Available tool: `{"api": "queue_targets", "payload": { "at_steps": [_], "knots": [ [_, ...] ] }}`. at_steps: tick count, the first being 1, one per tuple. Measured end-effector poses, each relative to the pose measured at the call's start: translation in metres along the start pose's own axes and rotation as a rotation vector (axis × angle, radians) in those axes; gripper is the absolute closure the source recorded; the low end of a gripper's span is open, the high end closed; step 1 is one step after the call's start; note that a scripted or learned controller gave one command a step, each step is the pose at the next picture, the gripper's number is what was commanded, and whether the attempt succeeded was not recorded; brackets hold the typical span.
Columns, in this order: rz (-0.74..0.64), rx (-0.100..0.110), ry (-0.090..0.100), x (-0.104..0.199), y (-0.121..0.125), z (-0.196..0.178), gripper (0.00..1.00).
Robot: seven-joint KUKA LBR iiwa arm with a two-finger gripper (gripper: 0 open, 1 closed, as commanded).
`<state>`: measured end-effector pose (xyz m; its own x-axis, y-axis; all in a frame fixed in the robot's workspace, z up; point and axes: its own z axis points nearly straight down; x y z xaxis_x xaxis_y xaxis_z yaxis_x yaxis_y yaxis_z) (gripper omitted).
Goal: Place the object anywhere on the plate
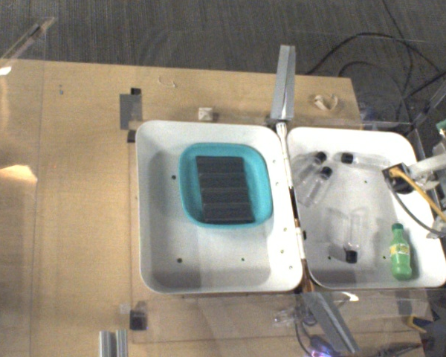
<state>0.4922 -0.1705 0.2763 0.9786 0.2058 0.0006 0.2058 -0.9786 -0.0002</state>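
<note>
A teal square plate (188, 188) rests in the left bin (154, 229), towards its back. A dark grey ridged block (224, 190) lies flat on the plate, covering most of its middle. My gripper (440, 199) is at the far right edge of the view, over the right rim of the right bin (372, 199), well away from the plate. No object shows at the gripper.
The right bin holds a green bottle (401, 253) at its front right. Several clear bottles with black caps lie there too, two near the back left (314, 175) and one near the front middle (352, 236). A grey post (284, 88) stands behind the bins.
</note>
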Motion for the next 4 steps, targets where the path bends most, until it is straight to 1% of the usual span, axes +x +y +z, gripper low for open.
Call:
{"api": "queue_targets", "payload": {
  "at_steps": [4],
  "knots": [
    [0.001,0.0,0.0,-0.0001,0.0003,-0.0002,0.0]
  ]
}}
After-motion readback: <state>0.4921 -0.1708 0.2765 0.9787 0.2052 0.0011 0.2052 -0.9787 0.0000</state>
